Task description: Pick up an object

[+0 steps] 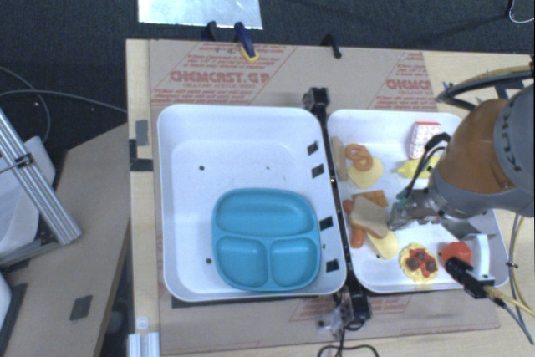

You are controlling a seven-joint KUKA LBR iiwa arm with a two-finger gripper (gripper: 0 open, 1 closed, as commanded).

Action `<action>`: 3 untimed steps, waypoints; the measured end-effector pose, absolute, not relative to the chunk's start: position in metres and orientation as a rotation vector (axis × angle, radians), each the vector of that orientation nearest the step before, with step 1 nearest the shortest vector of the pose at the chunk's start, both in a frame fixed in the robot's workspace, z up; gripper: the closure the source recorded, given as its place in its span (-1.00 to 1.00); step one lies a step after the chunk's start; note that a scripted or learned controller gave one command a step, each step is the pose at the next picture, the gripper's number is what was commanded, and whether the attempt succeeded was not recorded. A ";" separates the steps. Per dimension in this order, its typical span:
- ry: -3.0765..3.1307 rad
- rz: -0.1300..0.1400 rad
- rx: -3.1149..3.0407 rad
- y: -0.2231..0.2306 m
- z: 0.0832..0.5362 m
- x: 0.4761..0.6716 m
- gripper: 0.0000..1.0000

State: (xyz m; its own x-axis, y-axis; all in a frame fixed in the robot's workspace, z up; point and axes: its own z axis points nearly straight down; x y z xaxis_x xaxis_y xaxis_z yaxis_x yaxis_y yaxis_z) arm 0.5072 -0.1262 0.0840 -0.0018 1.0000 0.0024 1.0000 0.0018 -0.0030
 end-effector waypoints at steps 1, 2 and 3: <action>-2.221 -0.001 -2.222 -0.136 0.084 0.486 1.00; -2.232 -0.003 -2.226 -0.206 0.086 0.557 1.00; -2.227 -0.001 -2.219 -0.202 0.085 0.554 -1.00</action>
